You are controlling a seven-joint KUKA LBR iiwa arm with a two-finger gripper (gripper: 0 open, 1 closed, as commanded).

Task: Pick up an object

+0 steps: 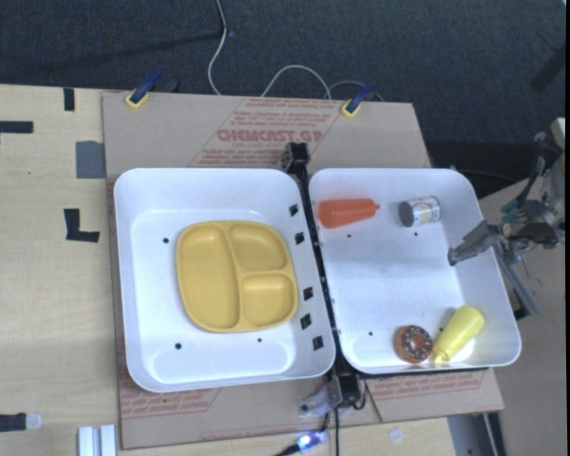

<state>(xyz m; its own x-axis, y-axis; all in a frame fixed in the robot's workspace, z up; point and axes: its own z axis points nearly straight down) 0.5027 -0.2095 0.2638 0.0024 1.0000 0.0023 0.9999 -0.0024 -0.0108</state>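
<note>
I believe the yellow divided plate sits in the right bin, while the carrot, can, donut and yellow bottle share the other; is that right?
Not quite: the camera view shows the yellow divided plate in the left bin; the carrot, can, donut and yellow bottle share the right one.

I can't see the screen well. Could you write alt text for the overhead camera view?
Two shallow white bins sit side by side on a bench: the left bin holds a yellow divided plate, and the right bin holds an orange carrot, a small can, a donut and a yellow bottle. The robot's gripper reaches in over the right bin's right edge.
</note>
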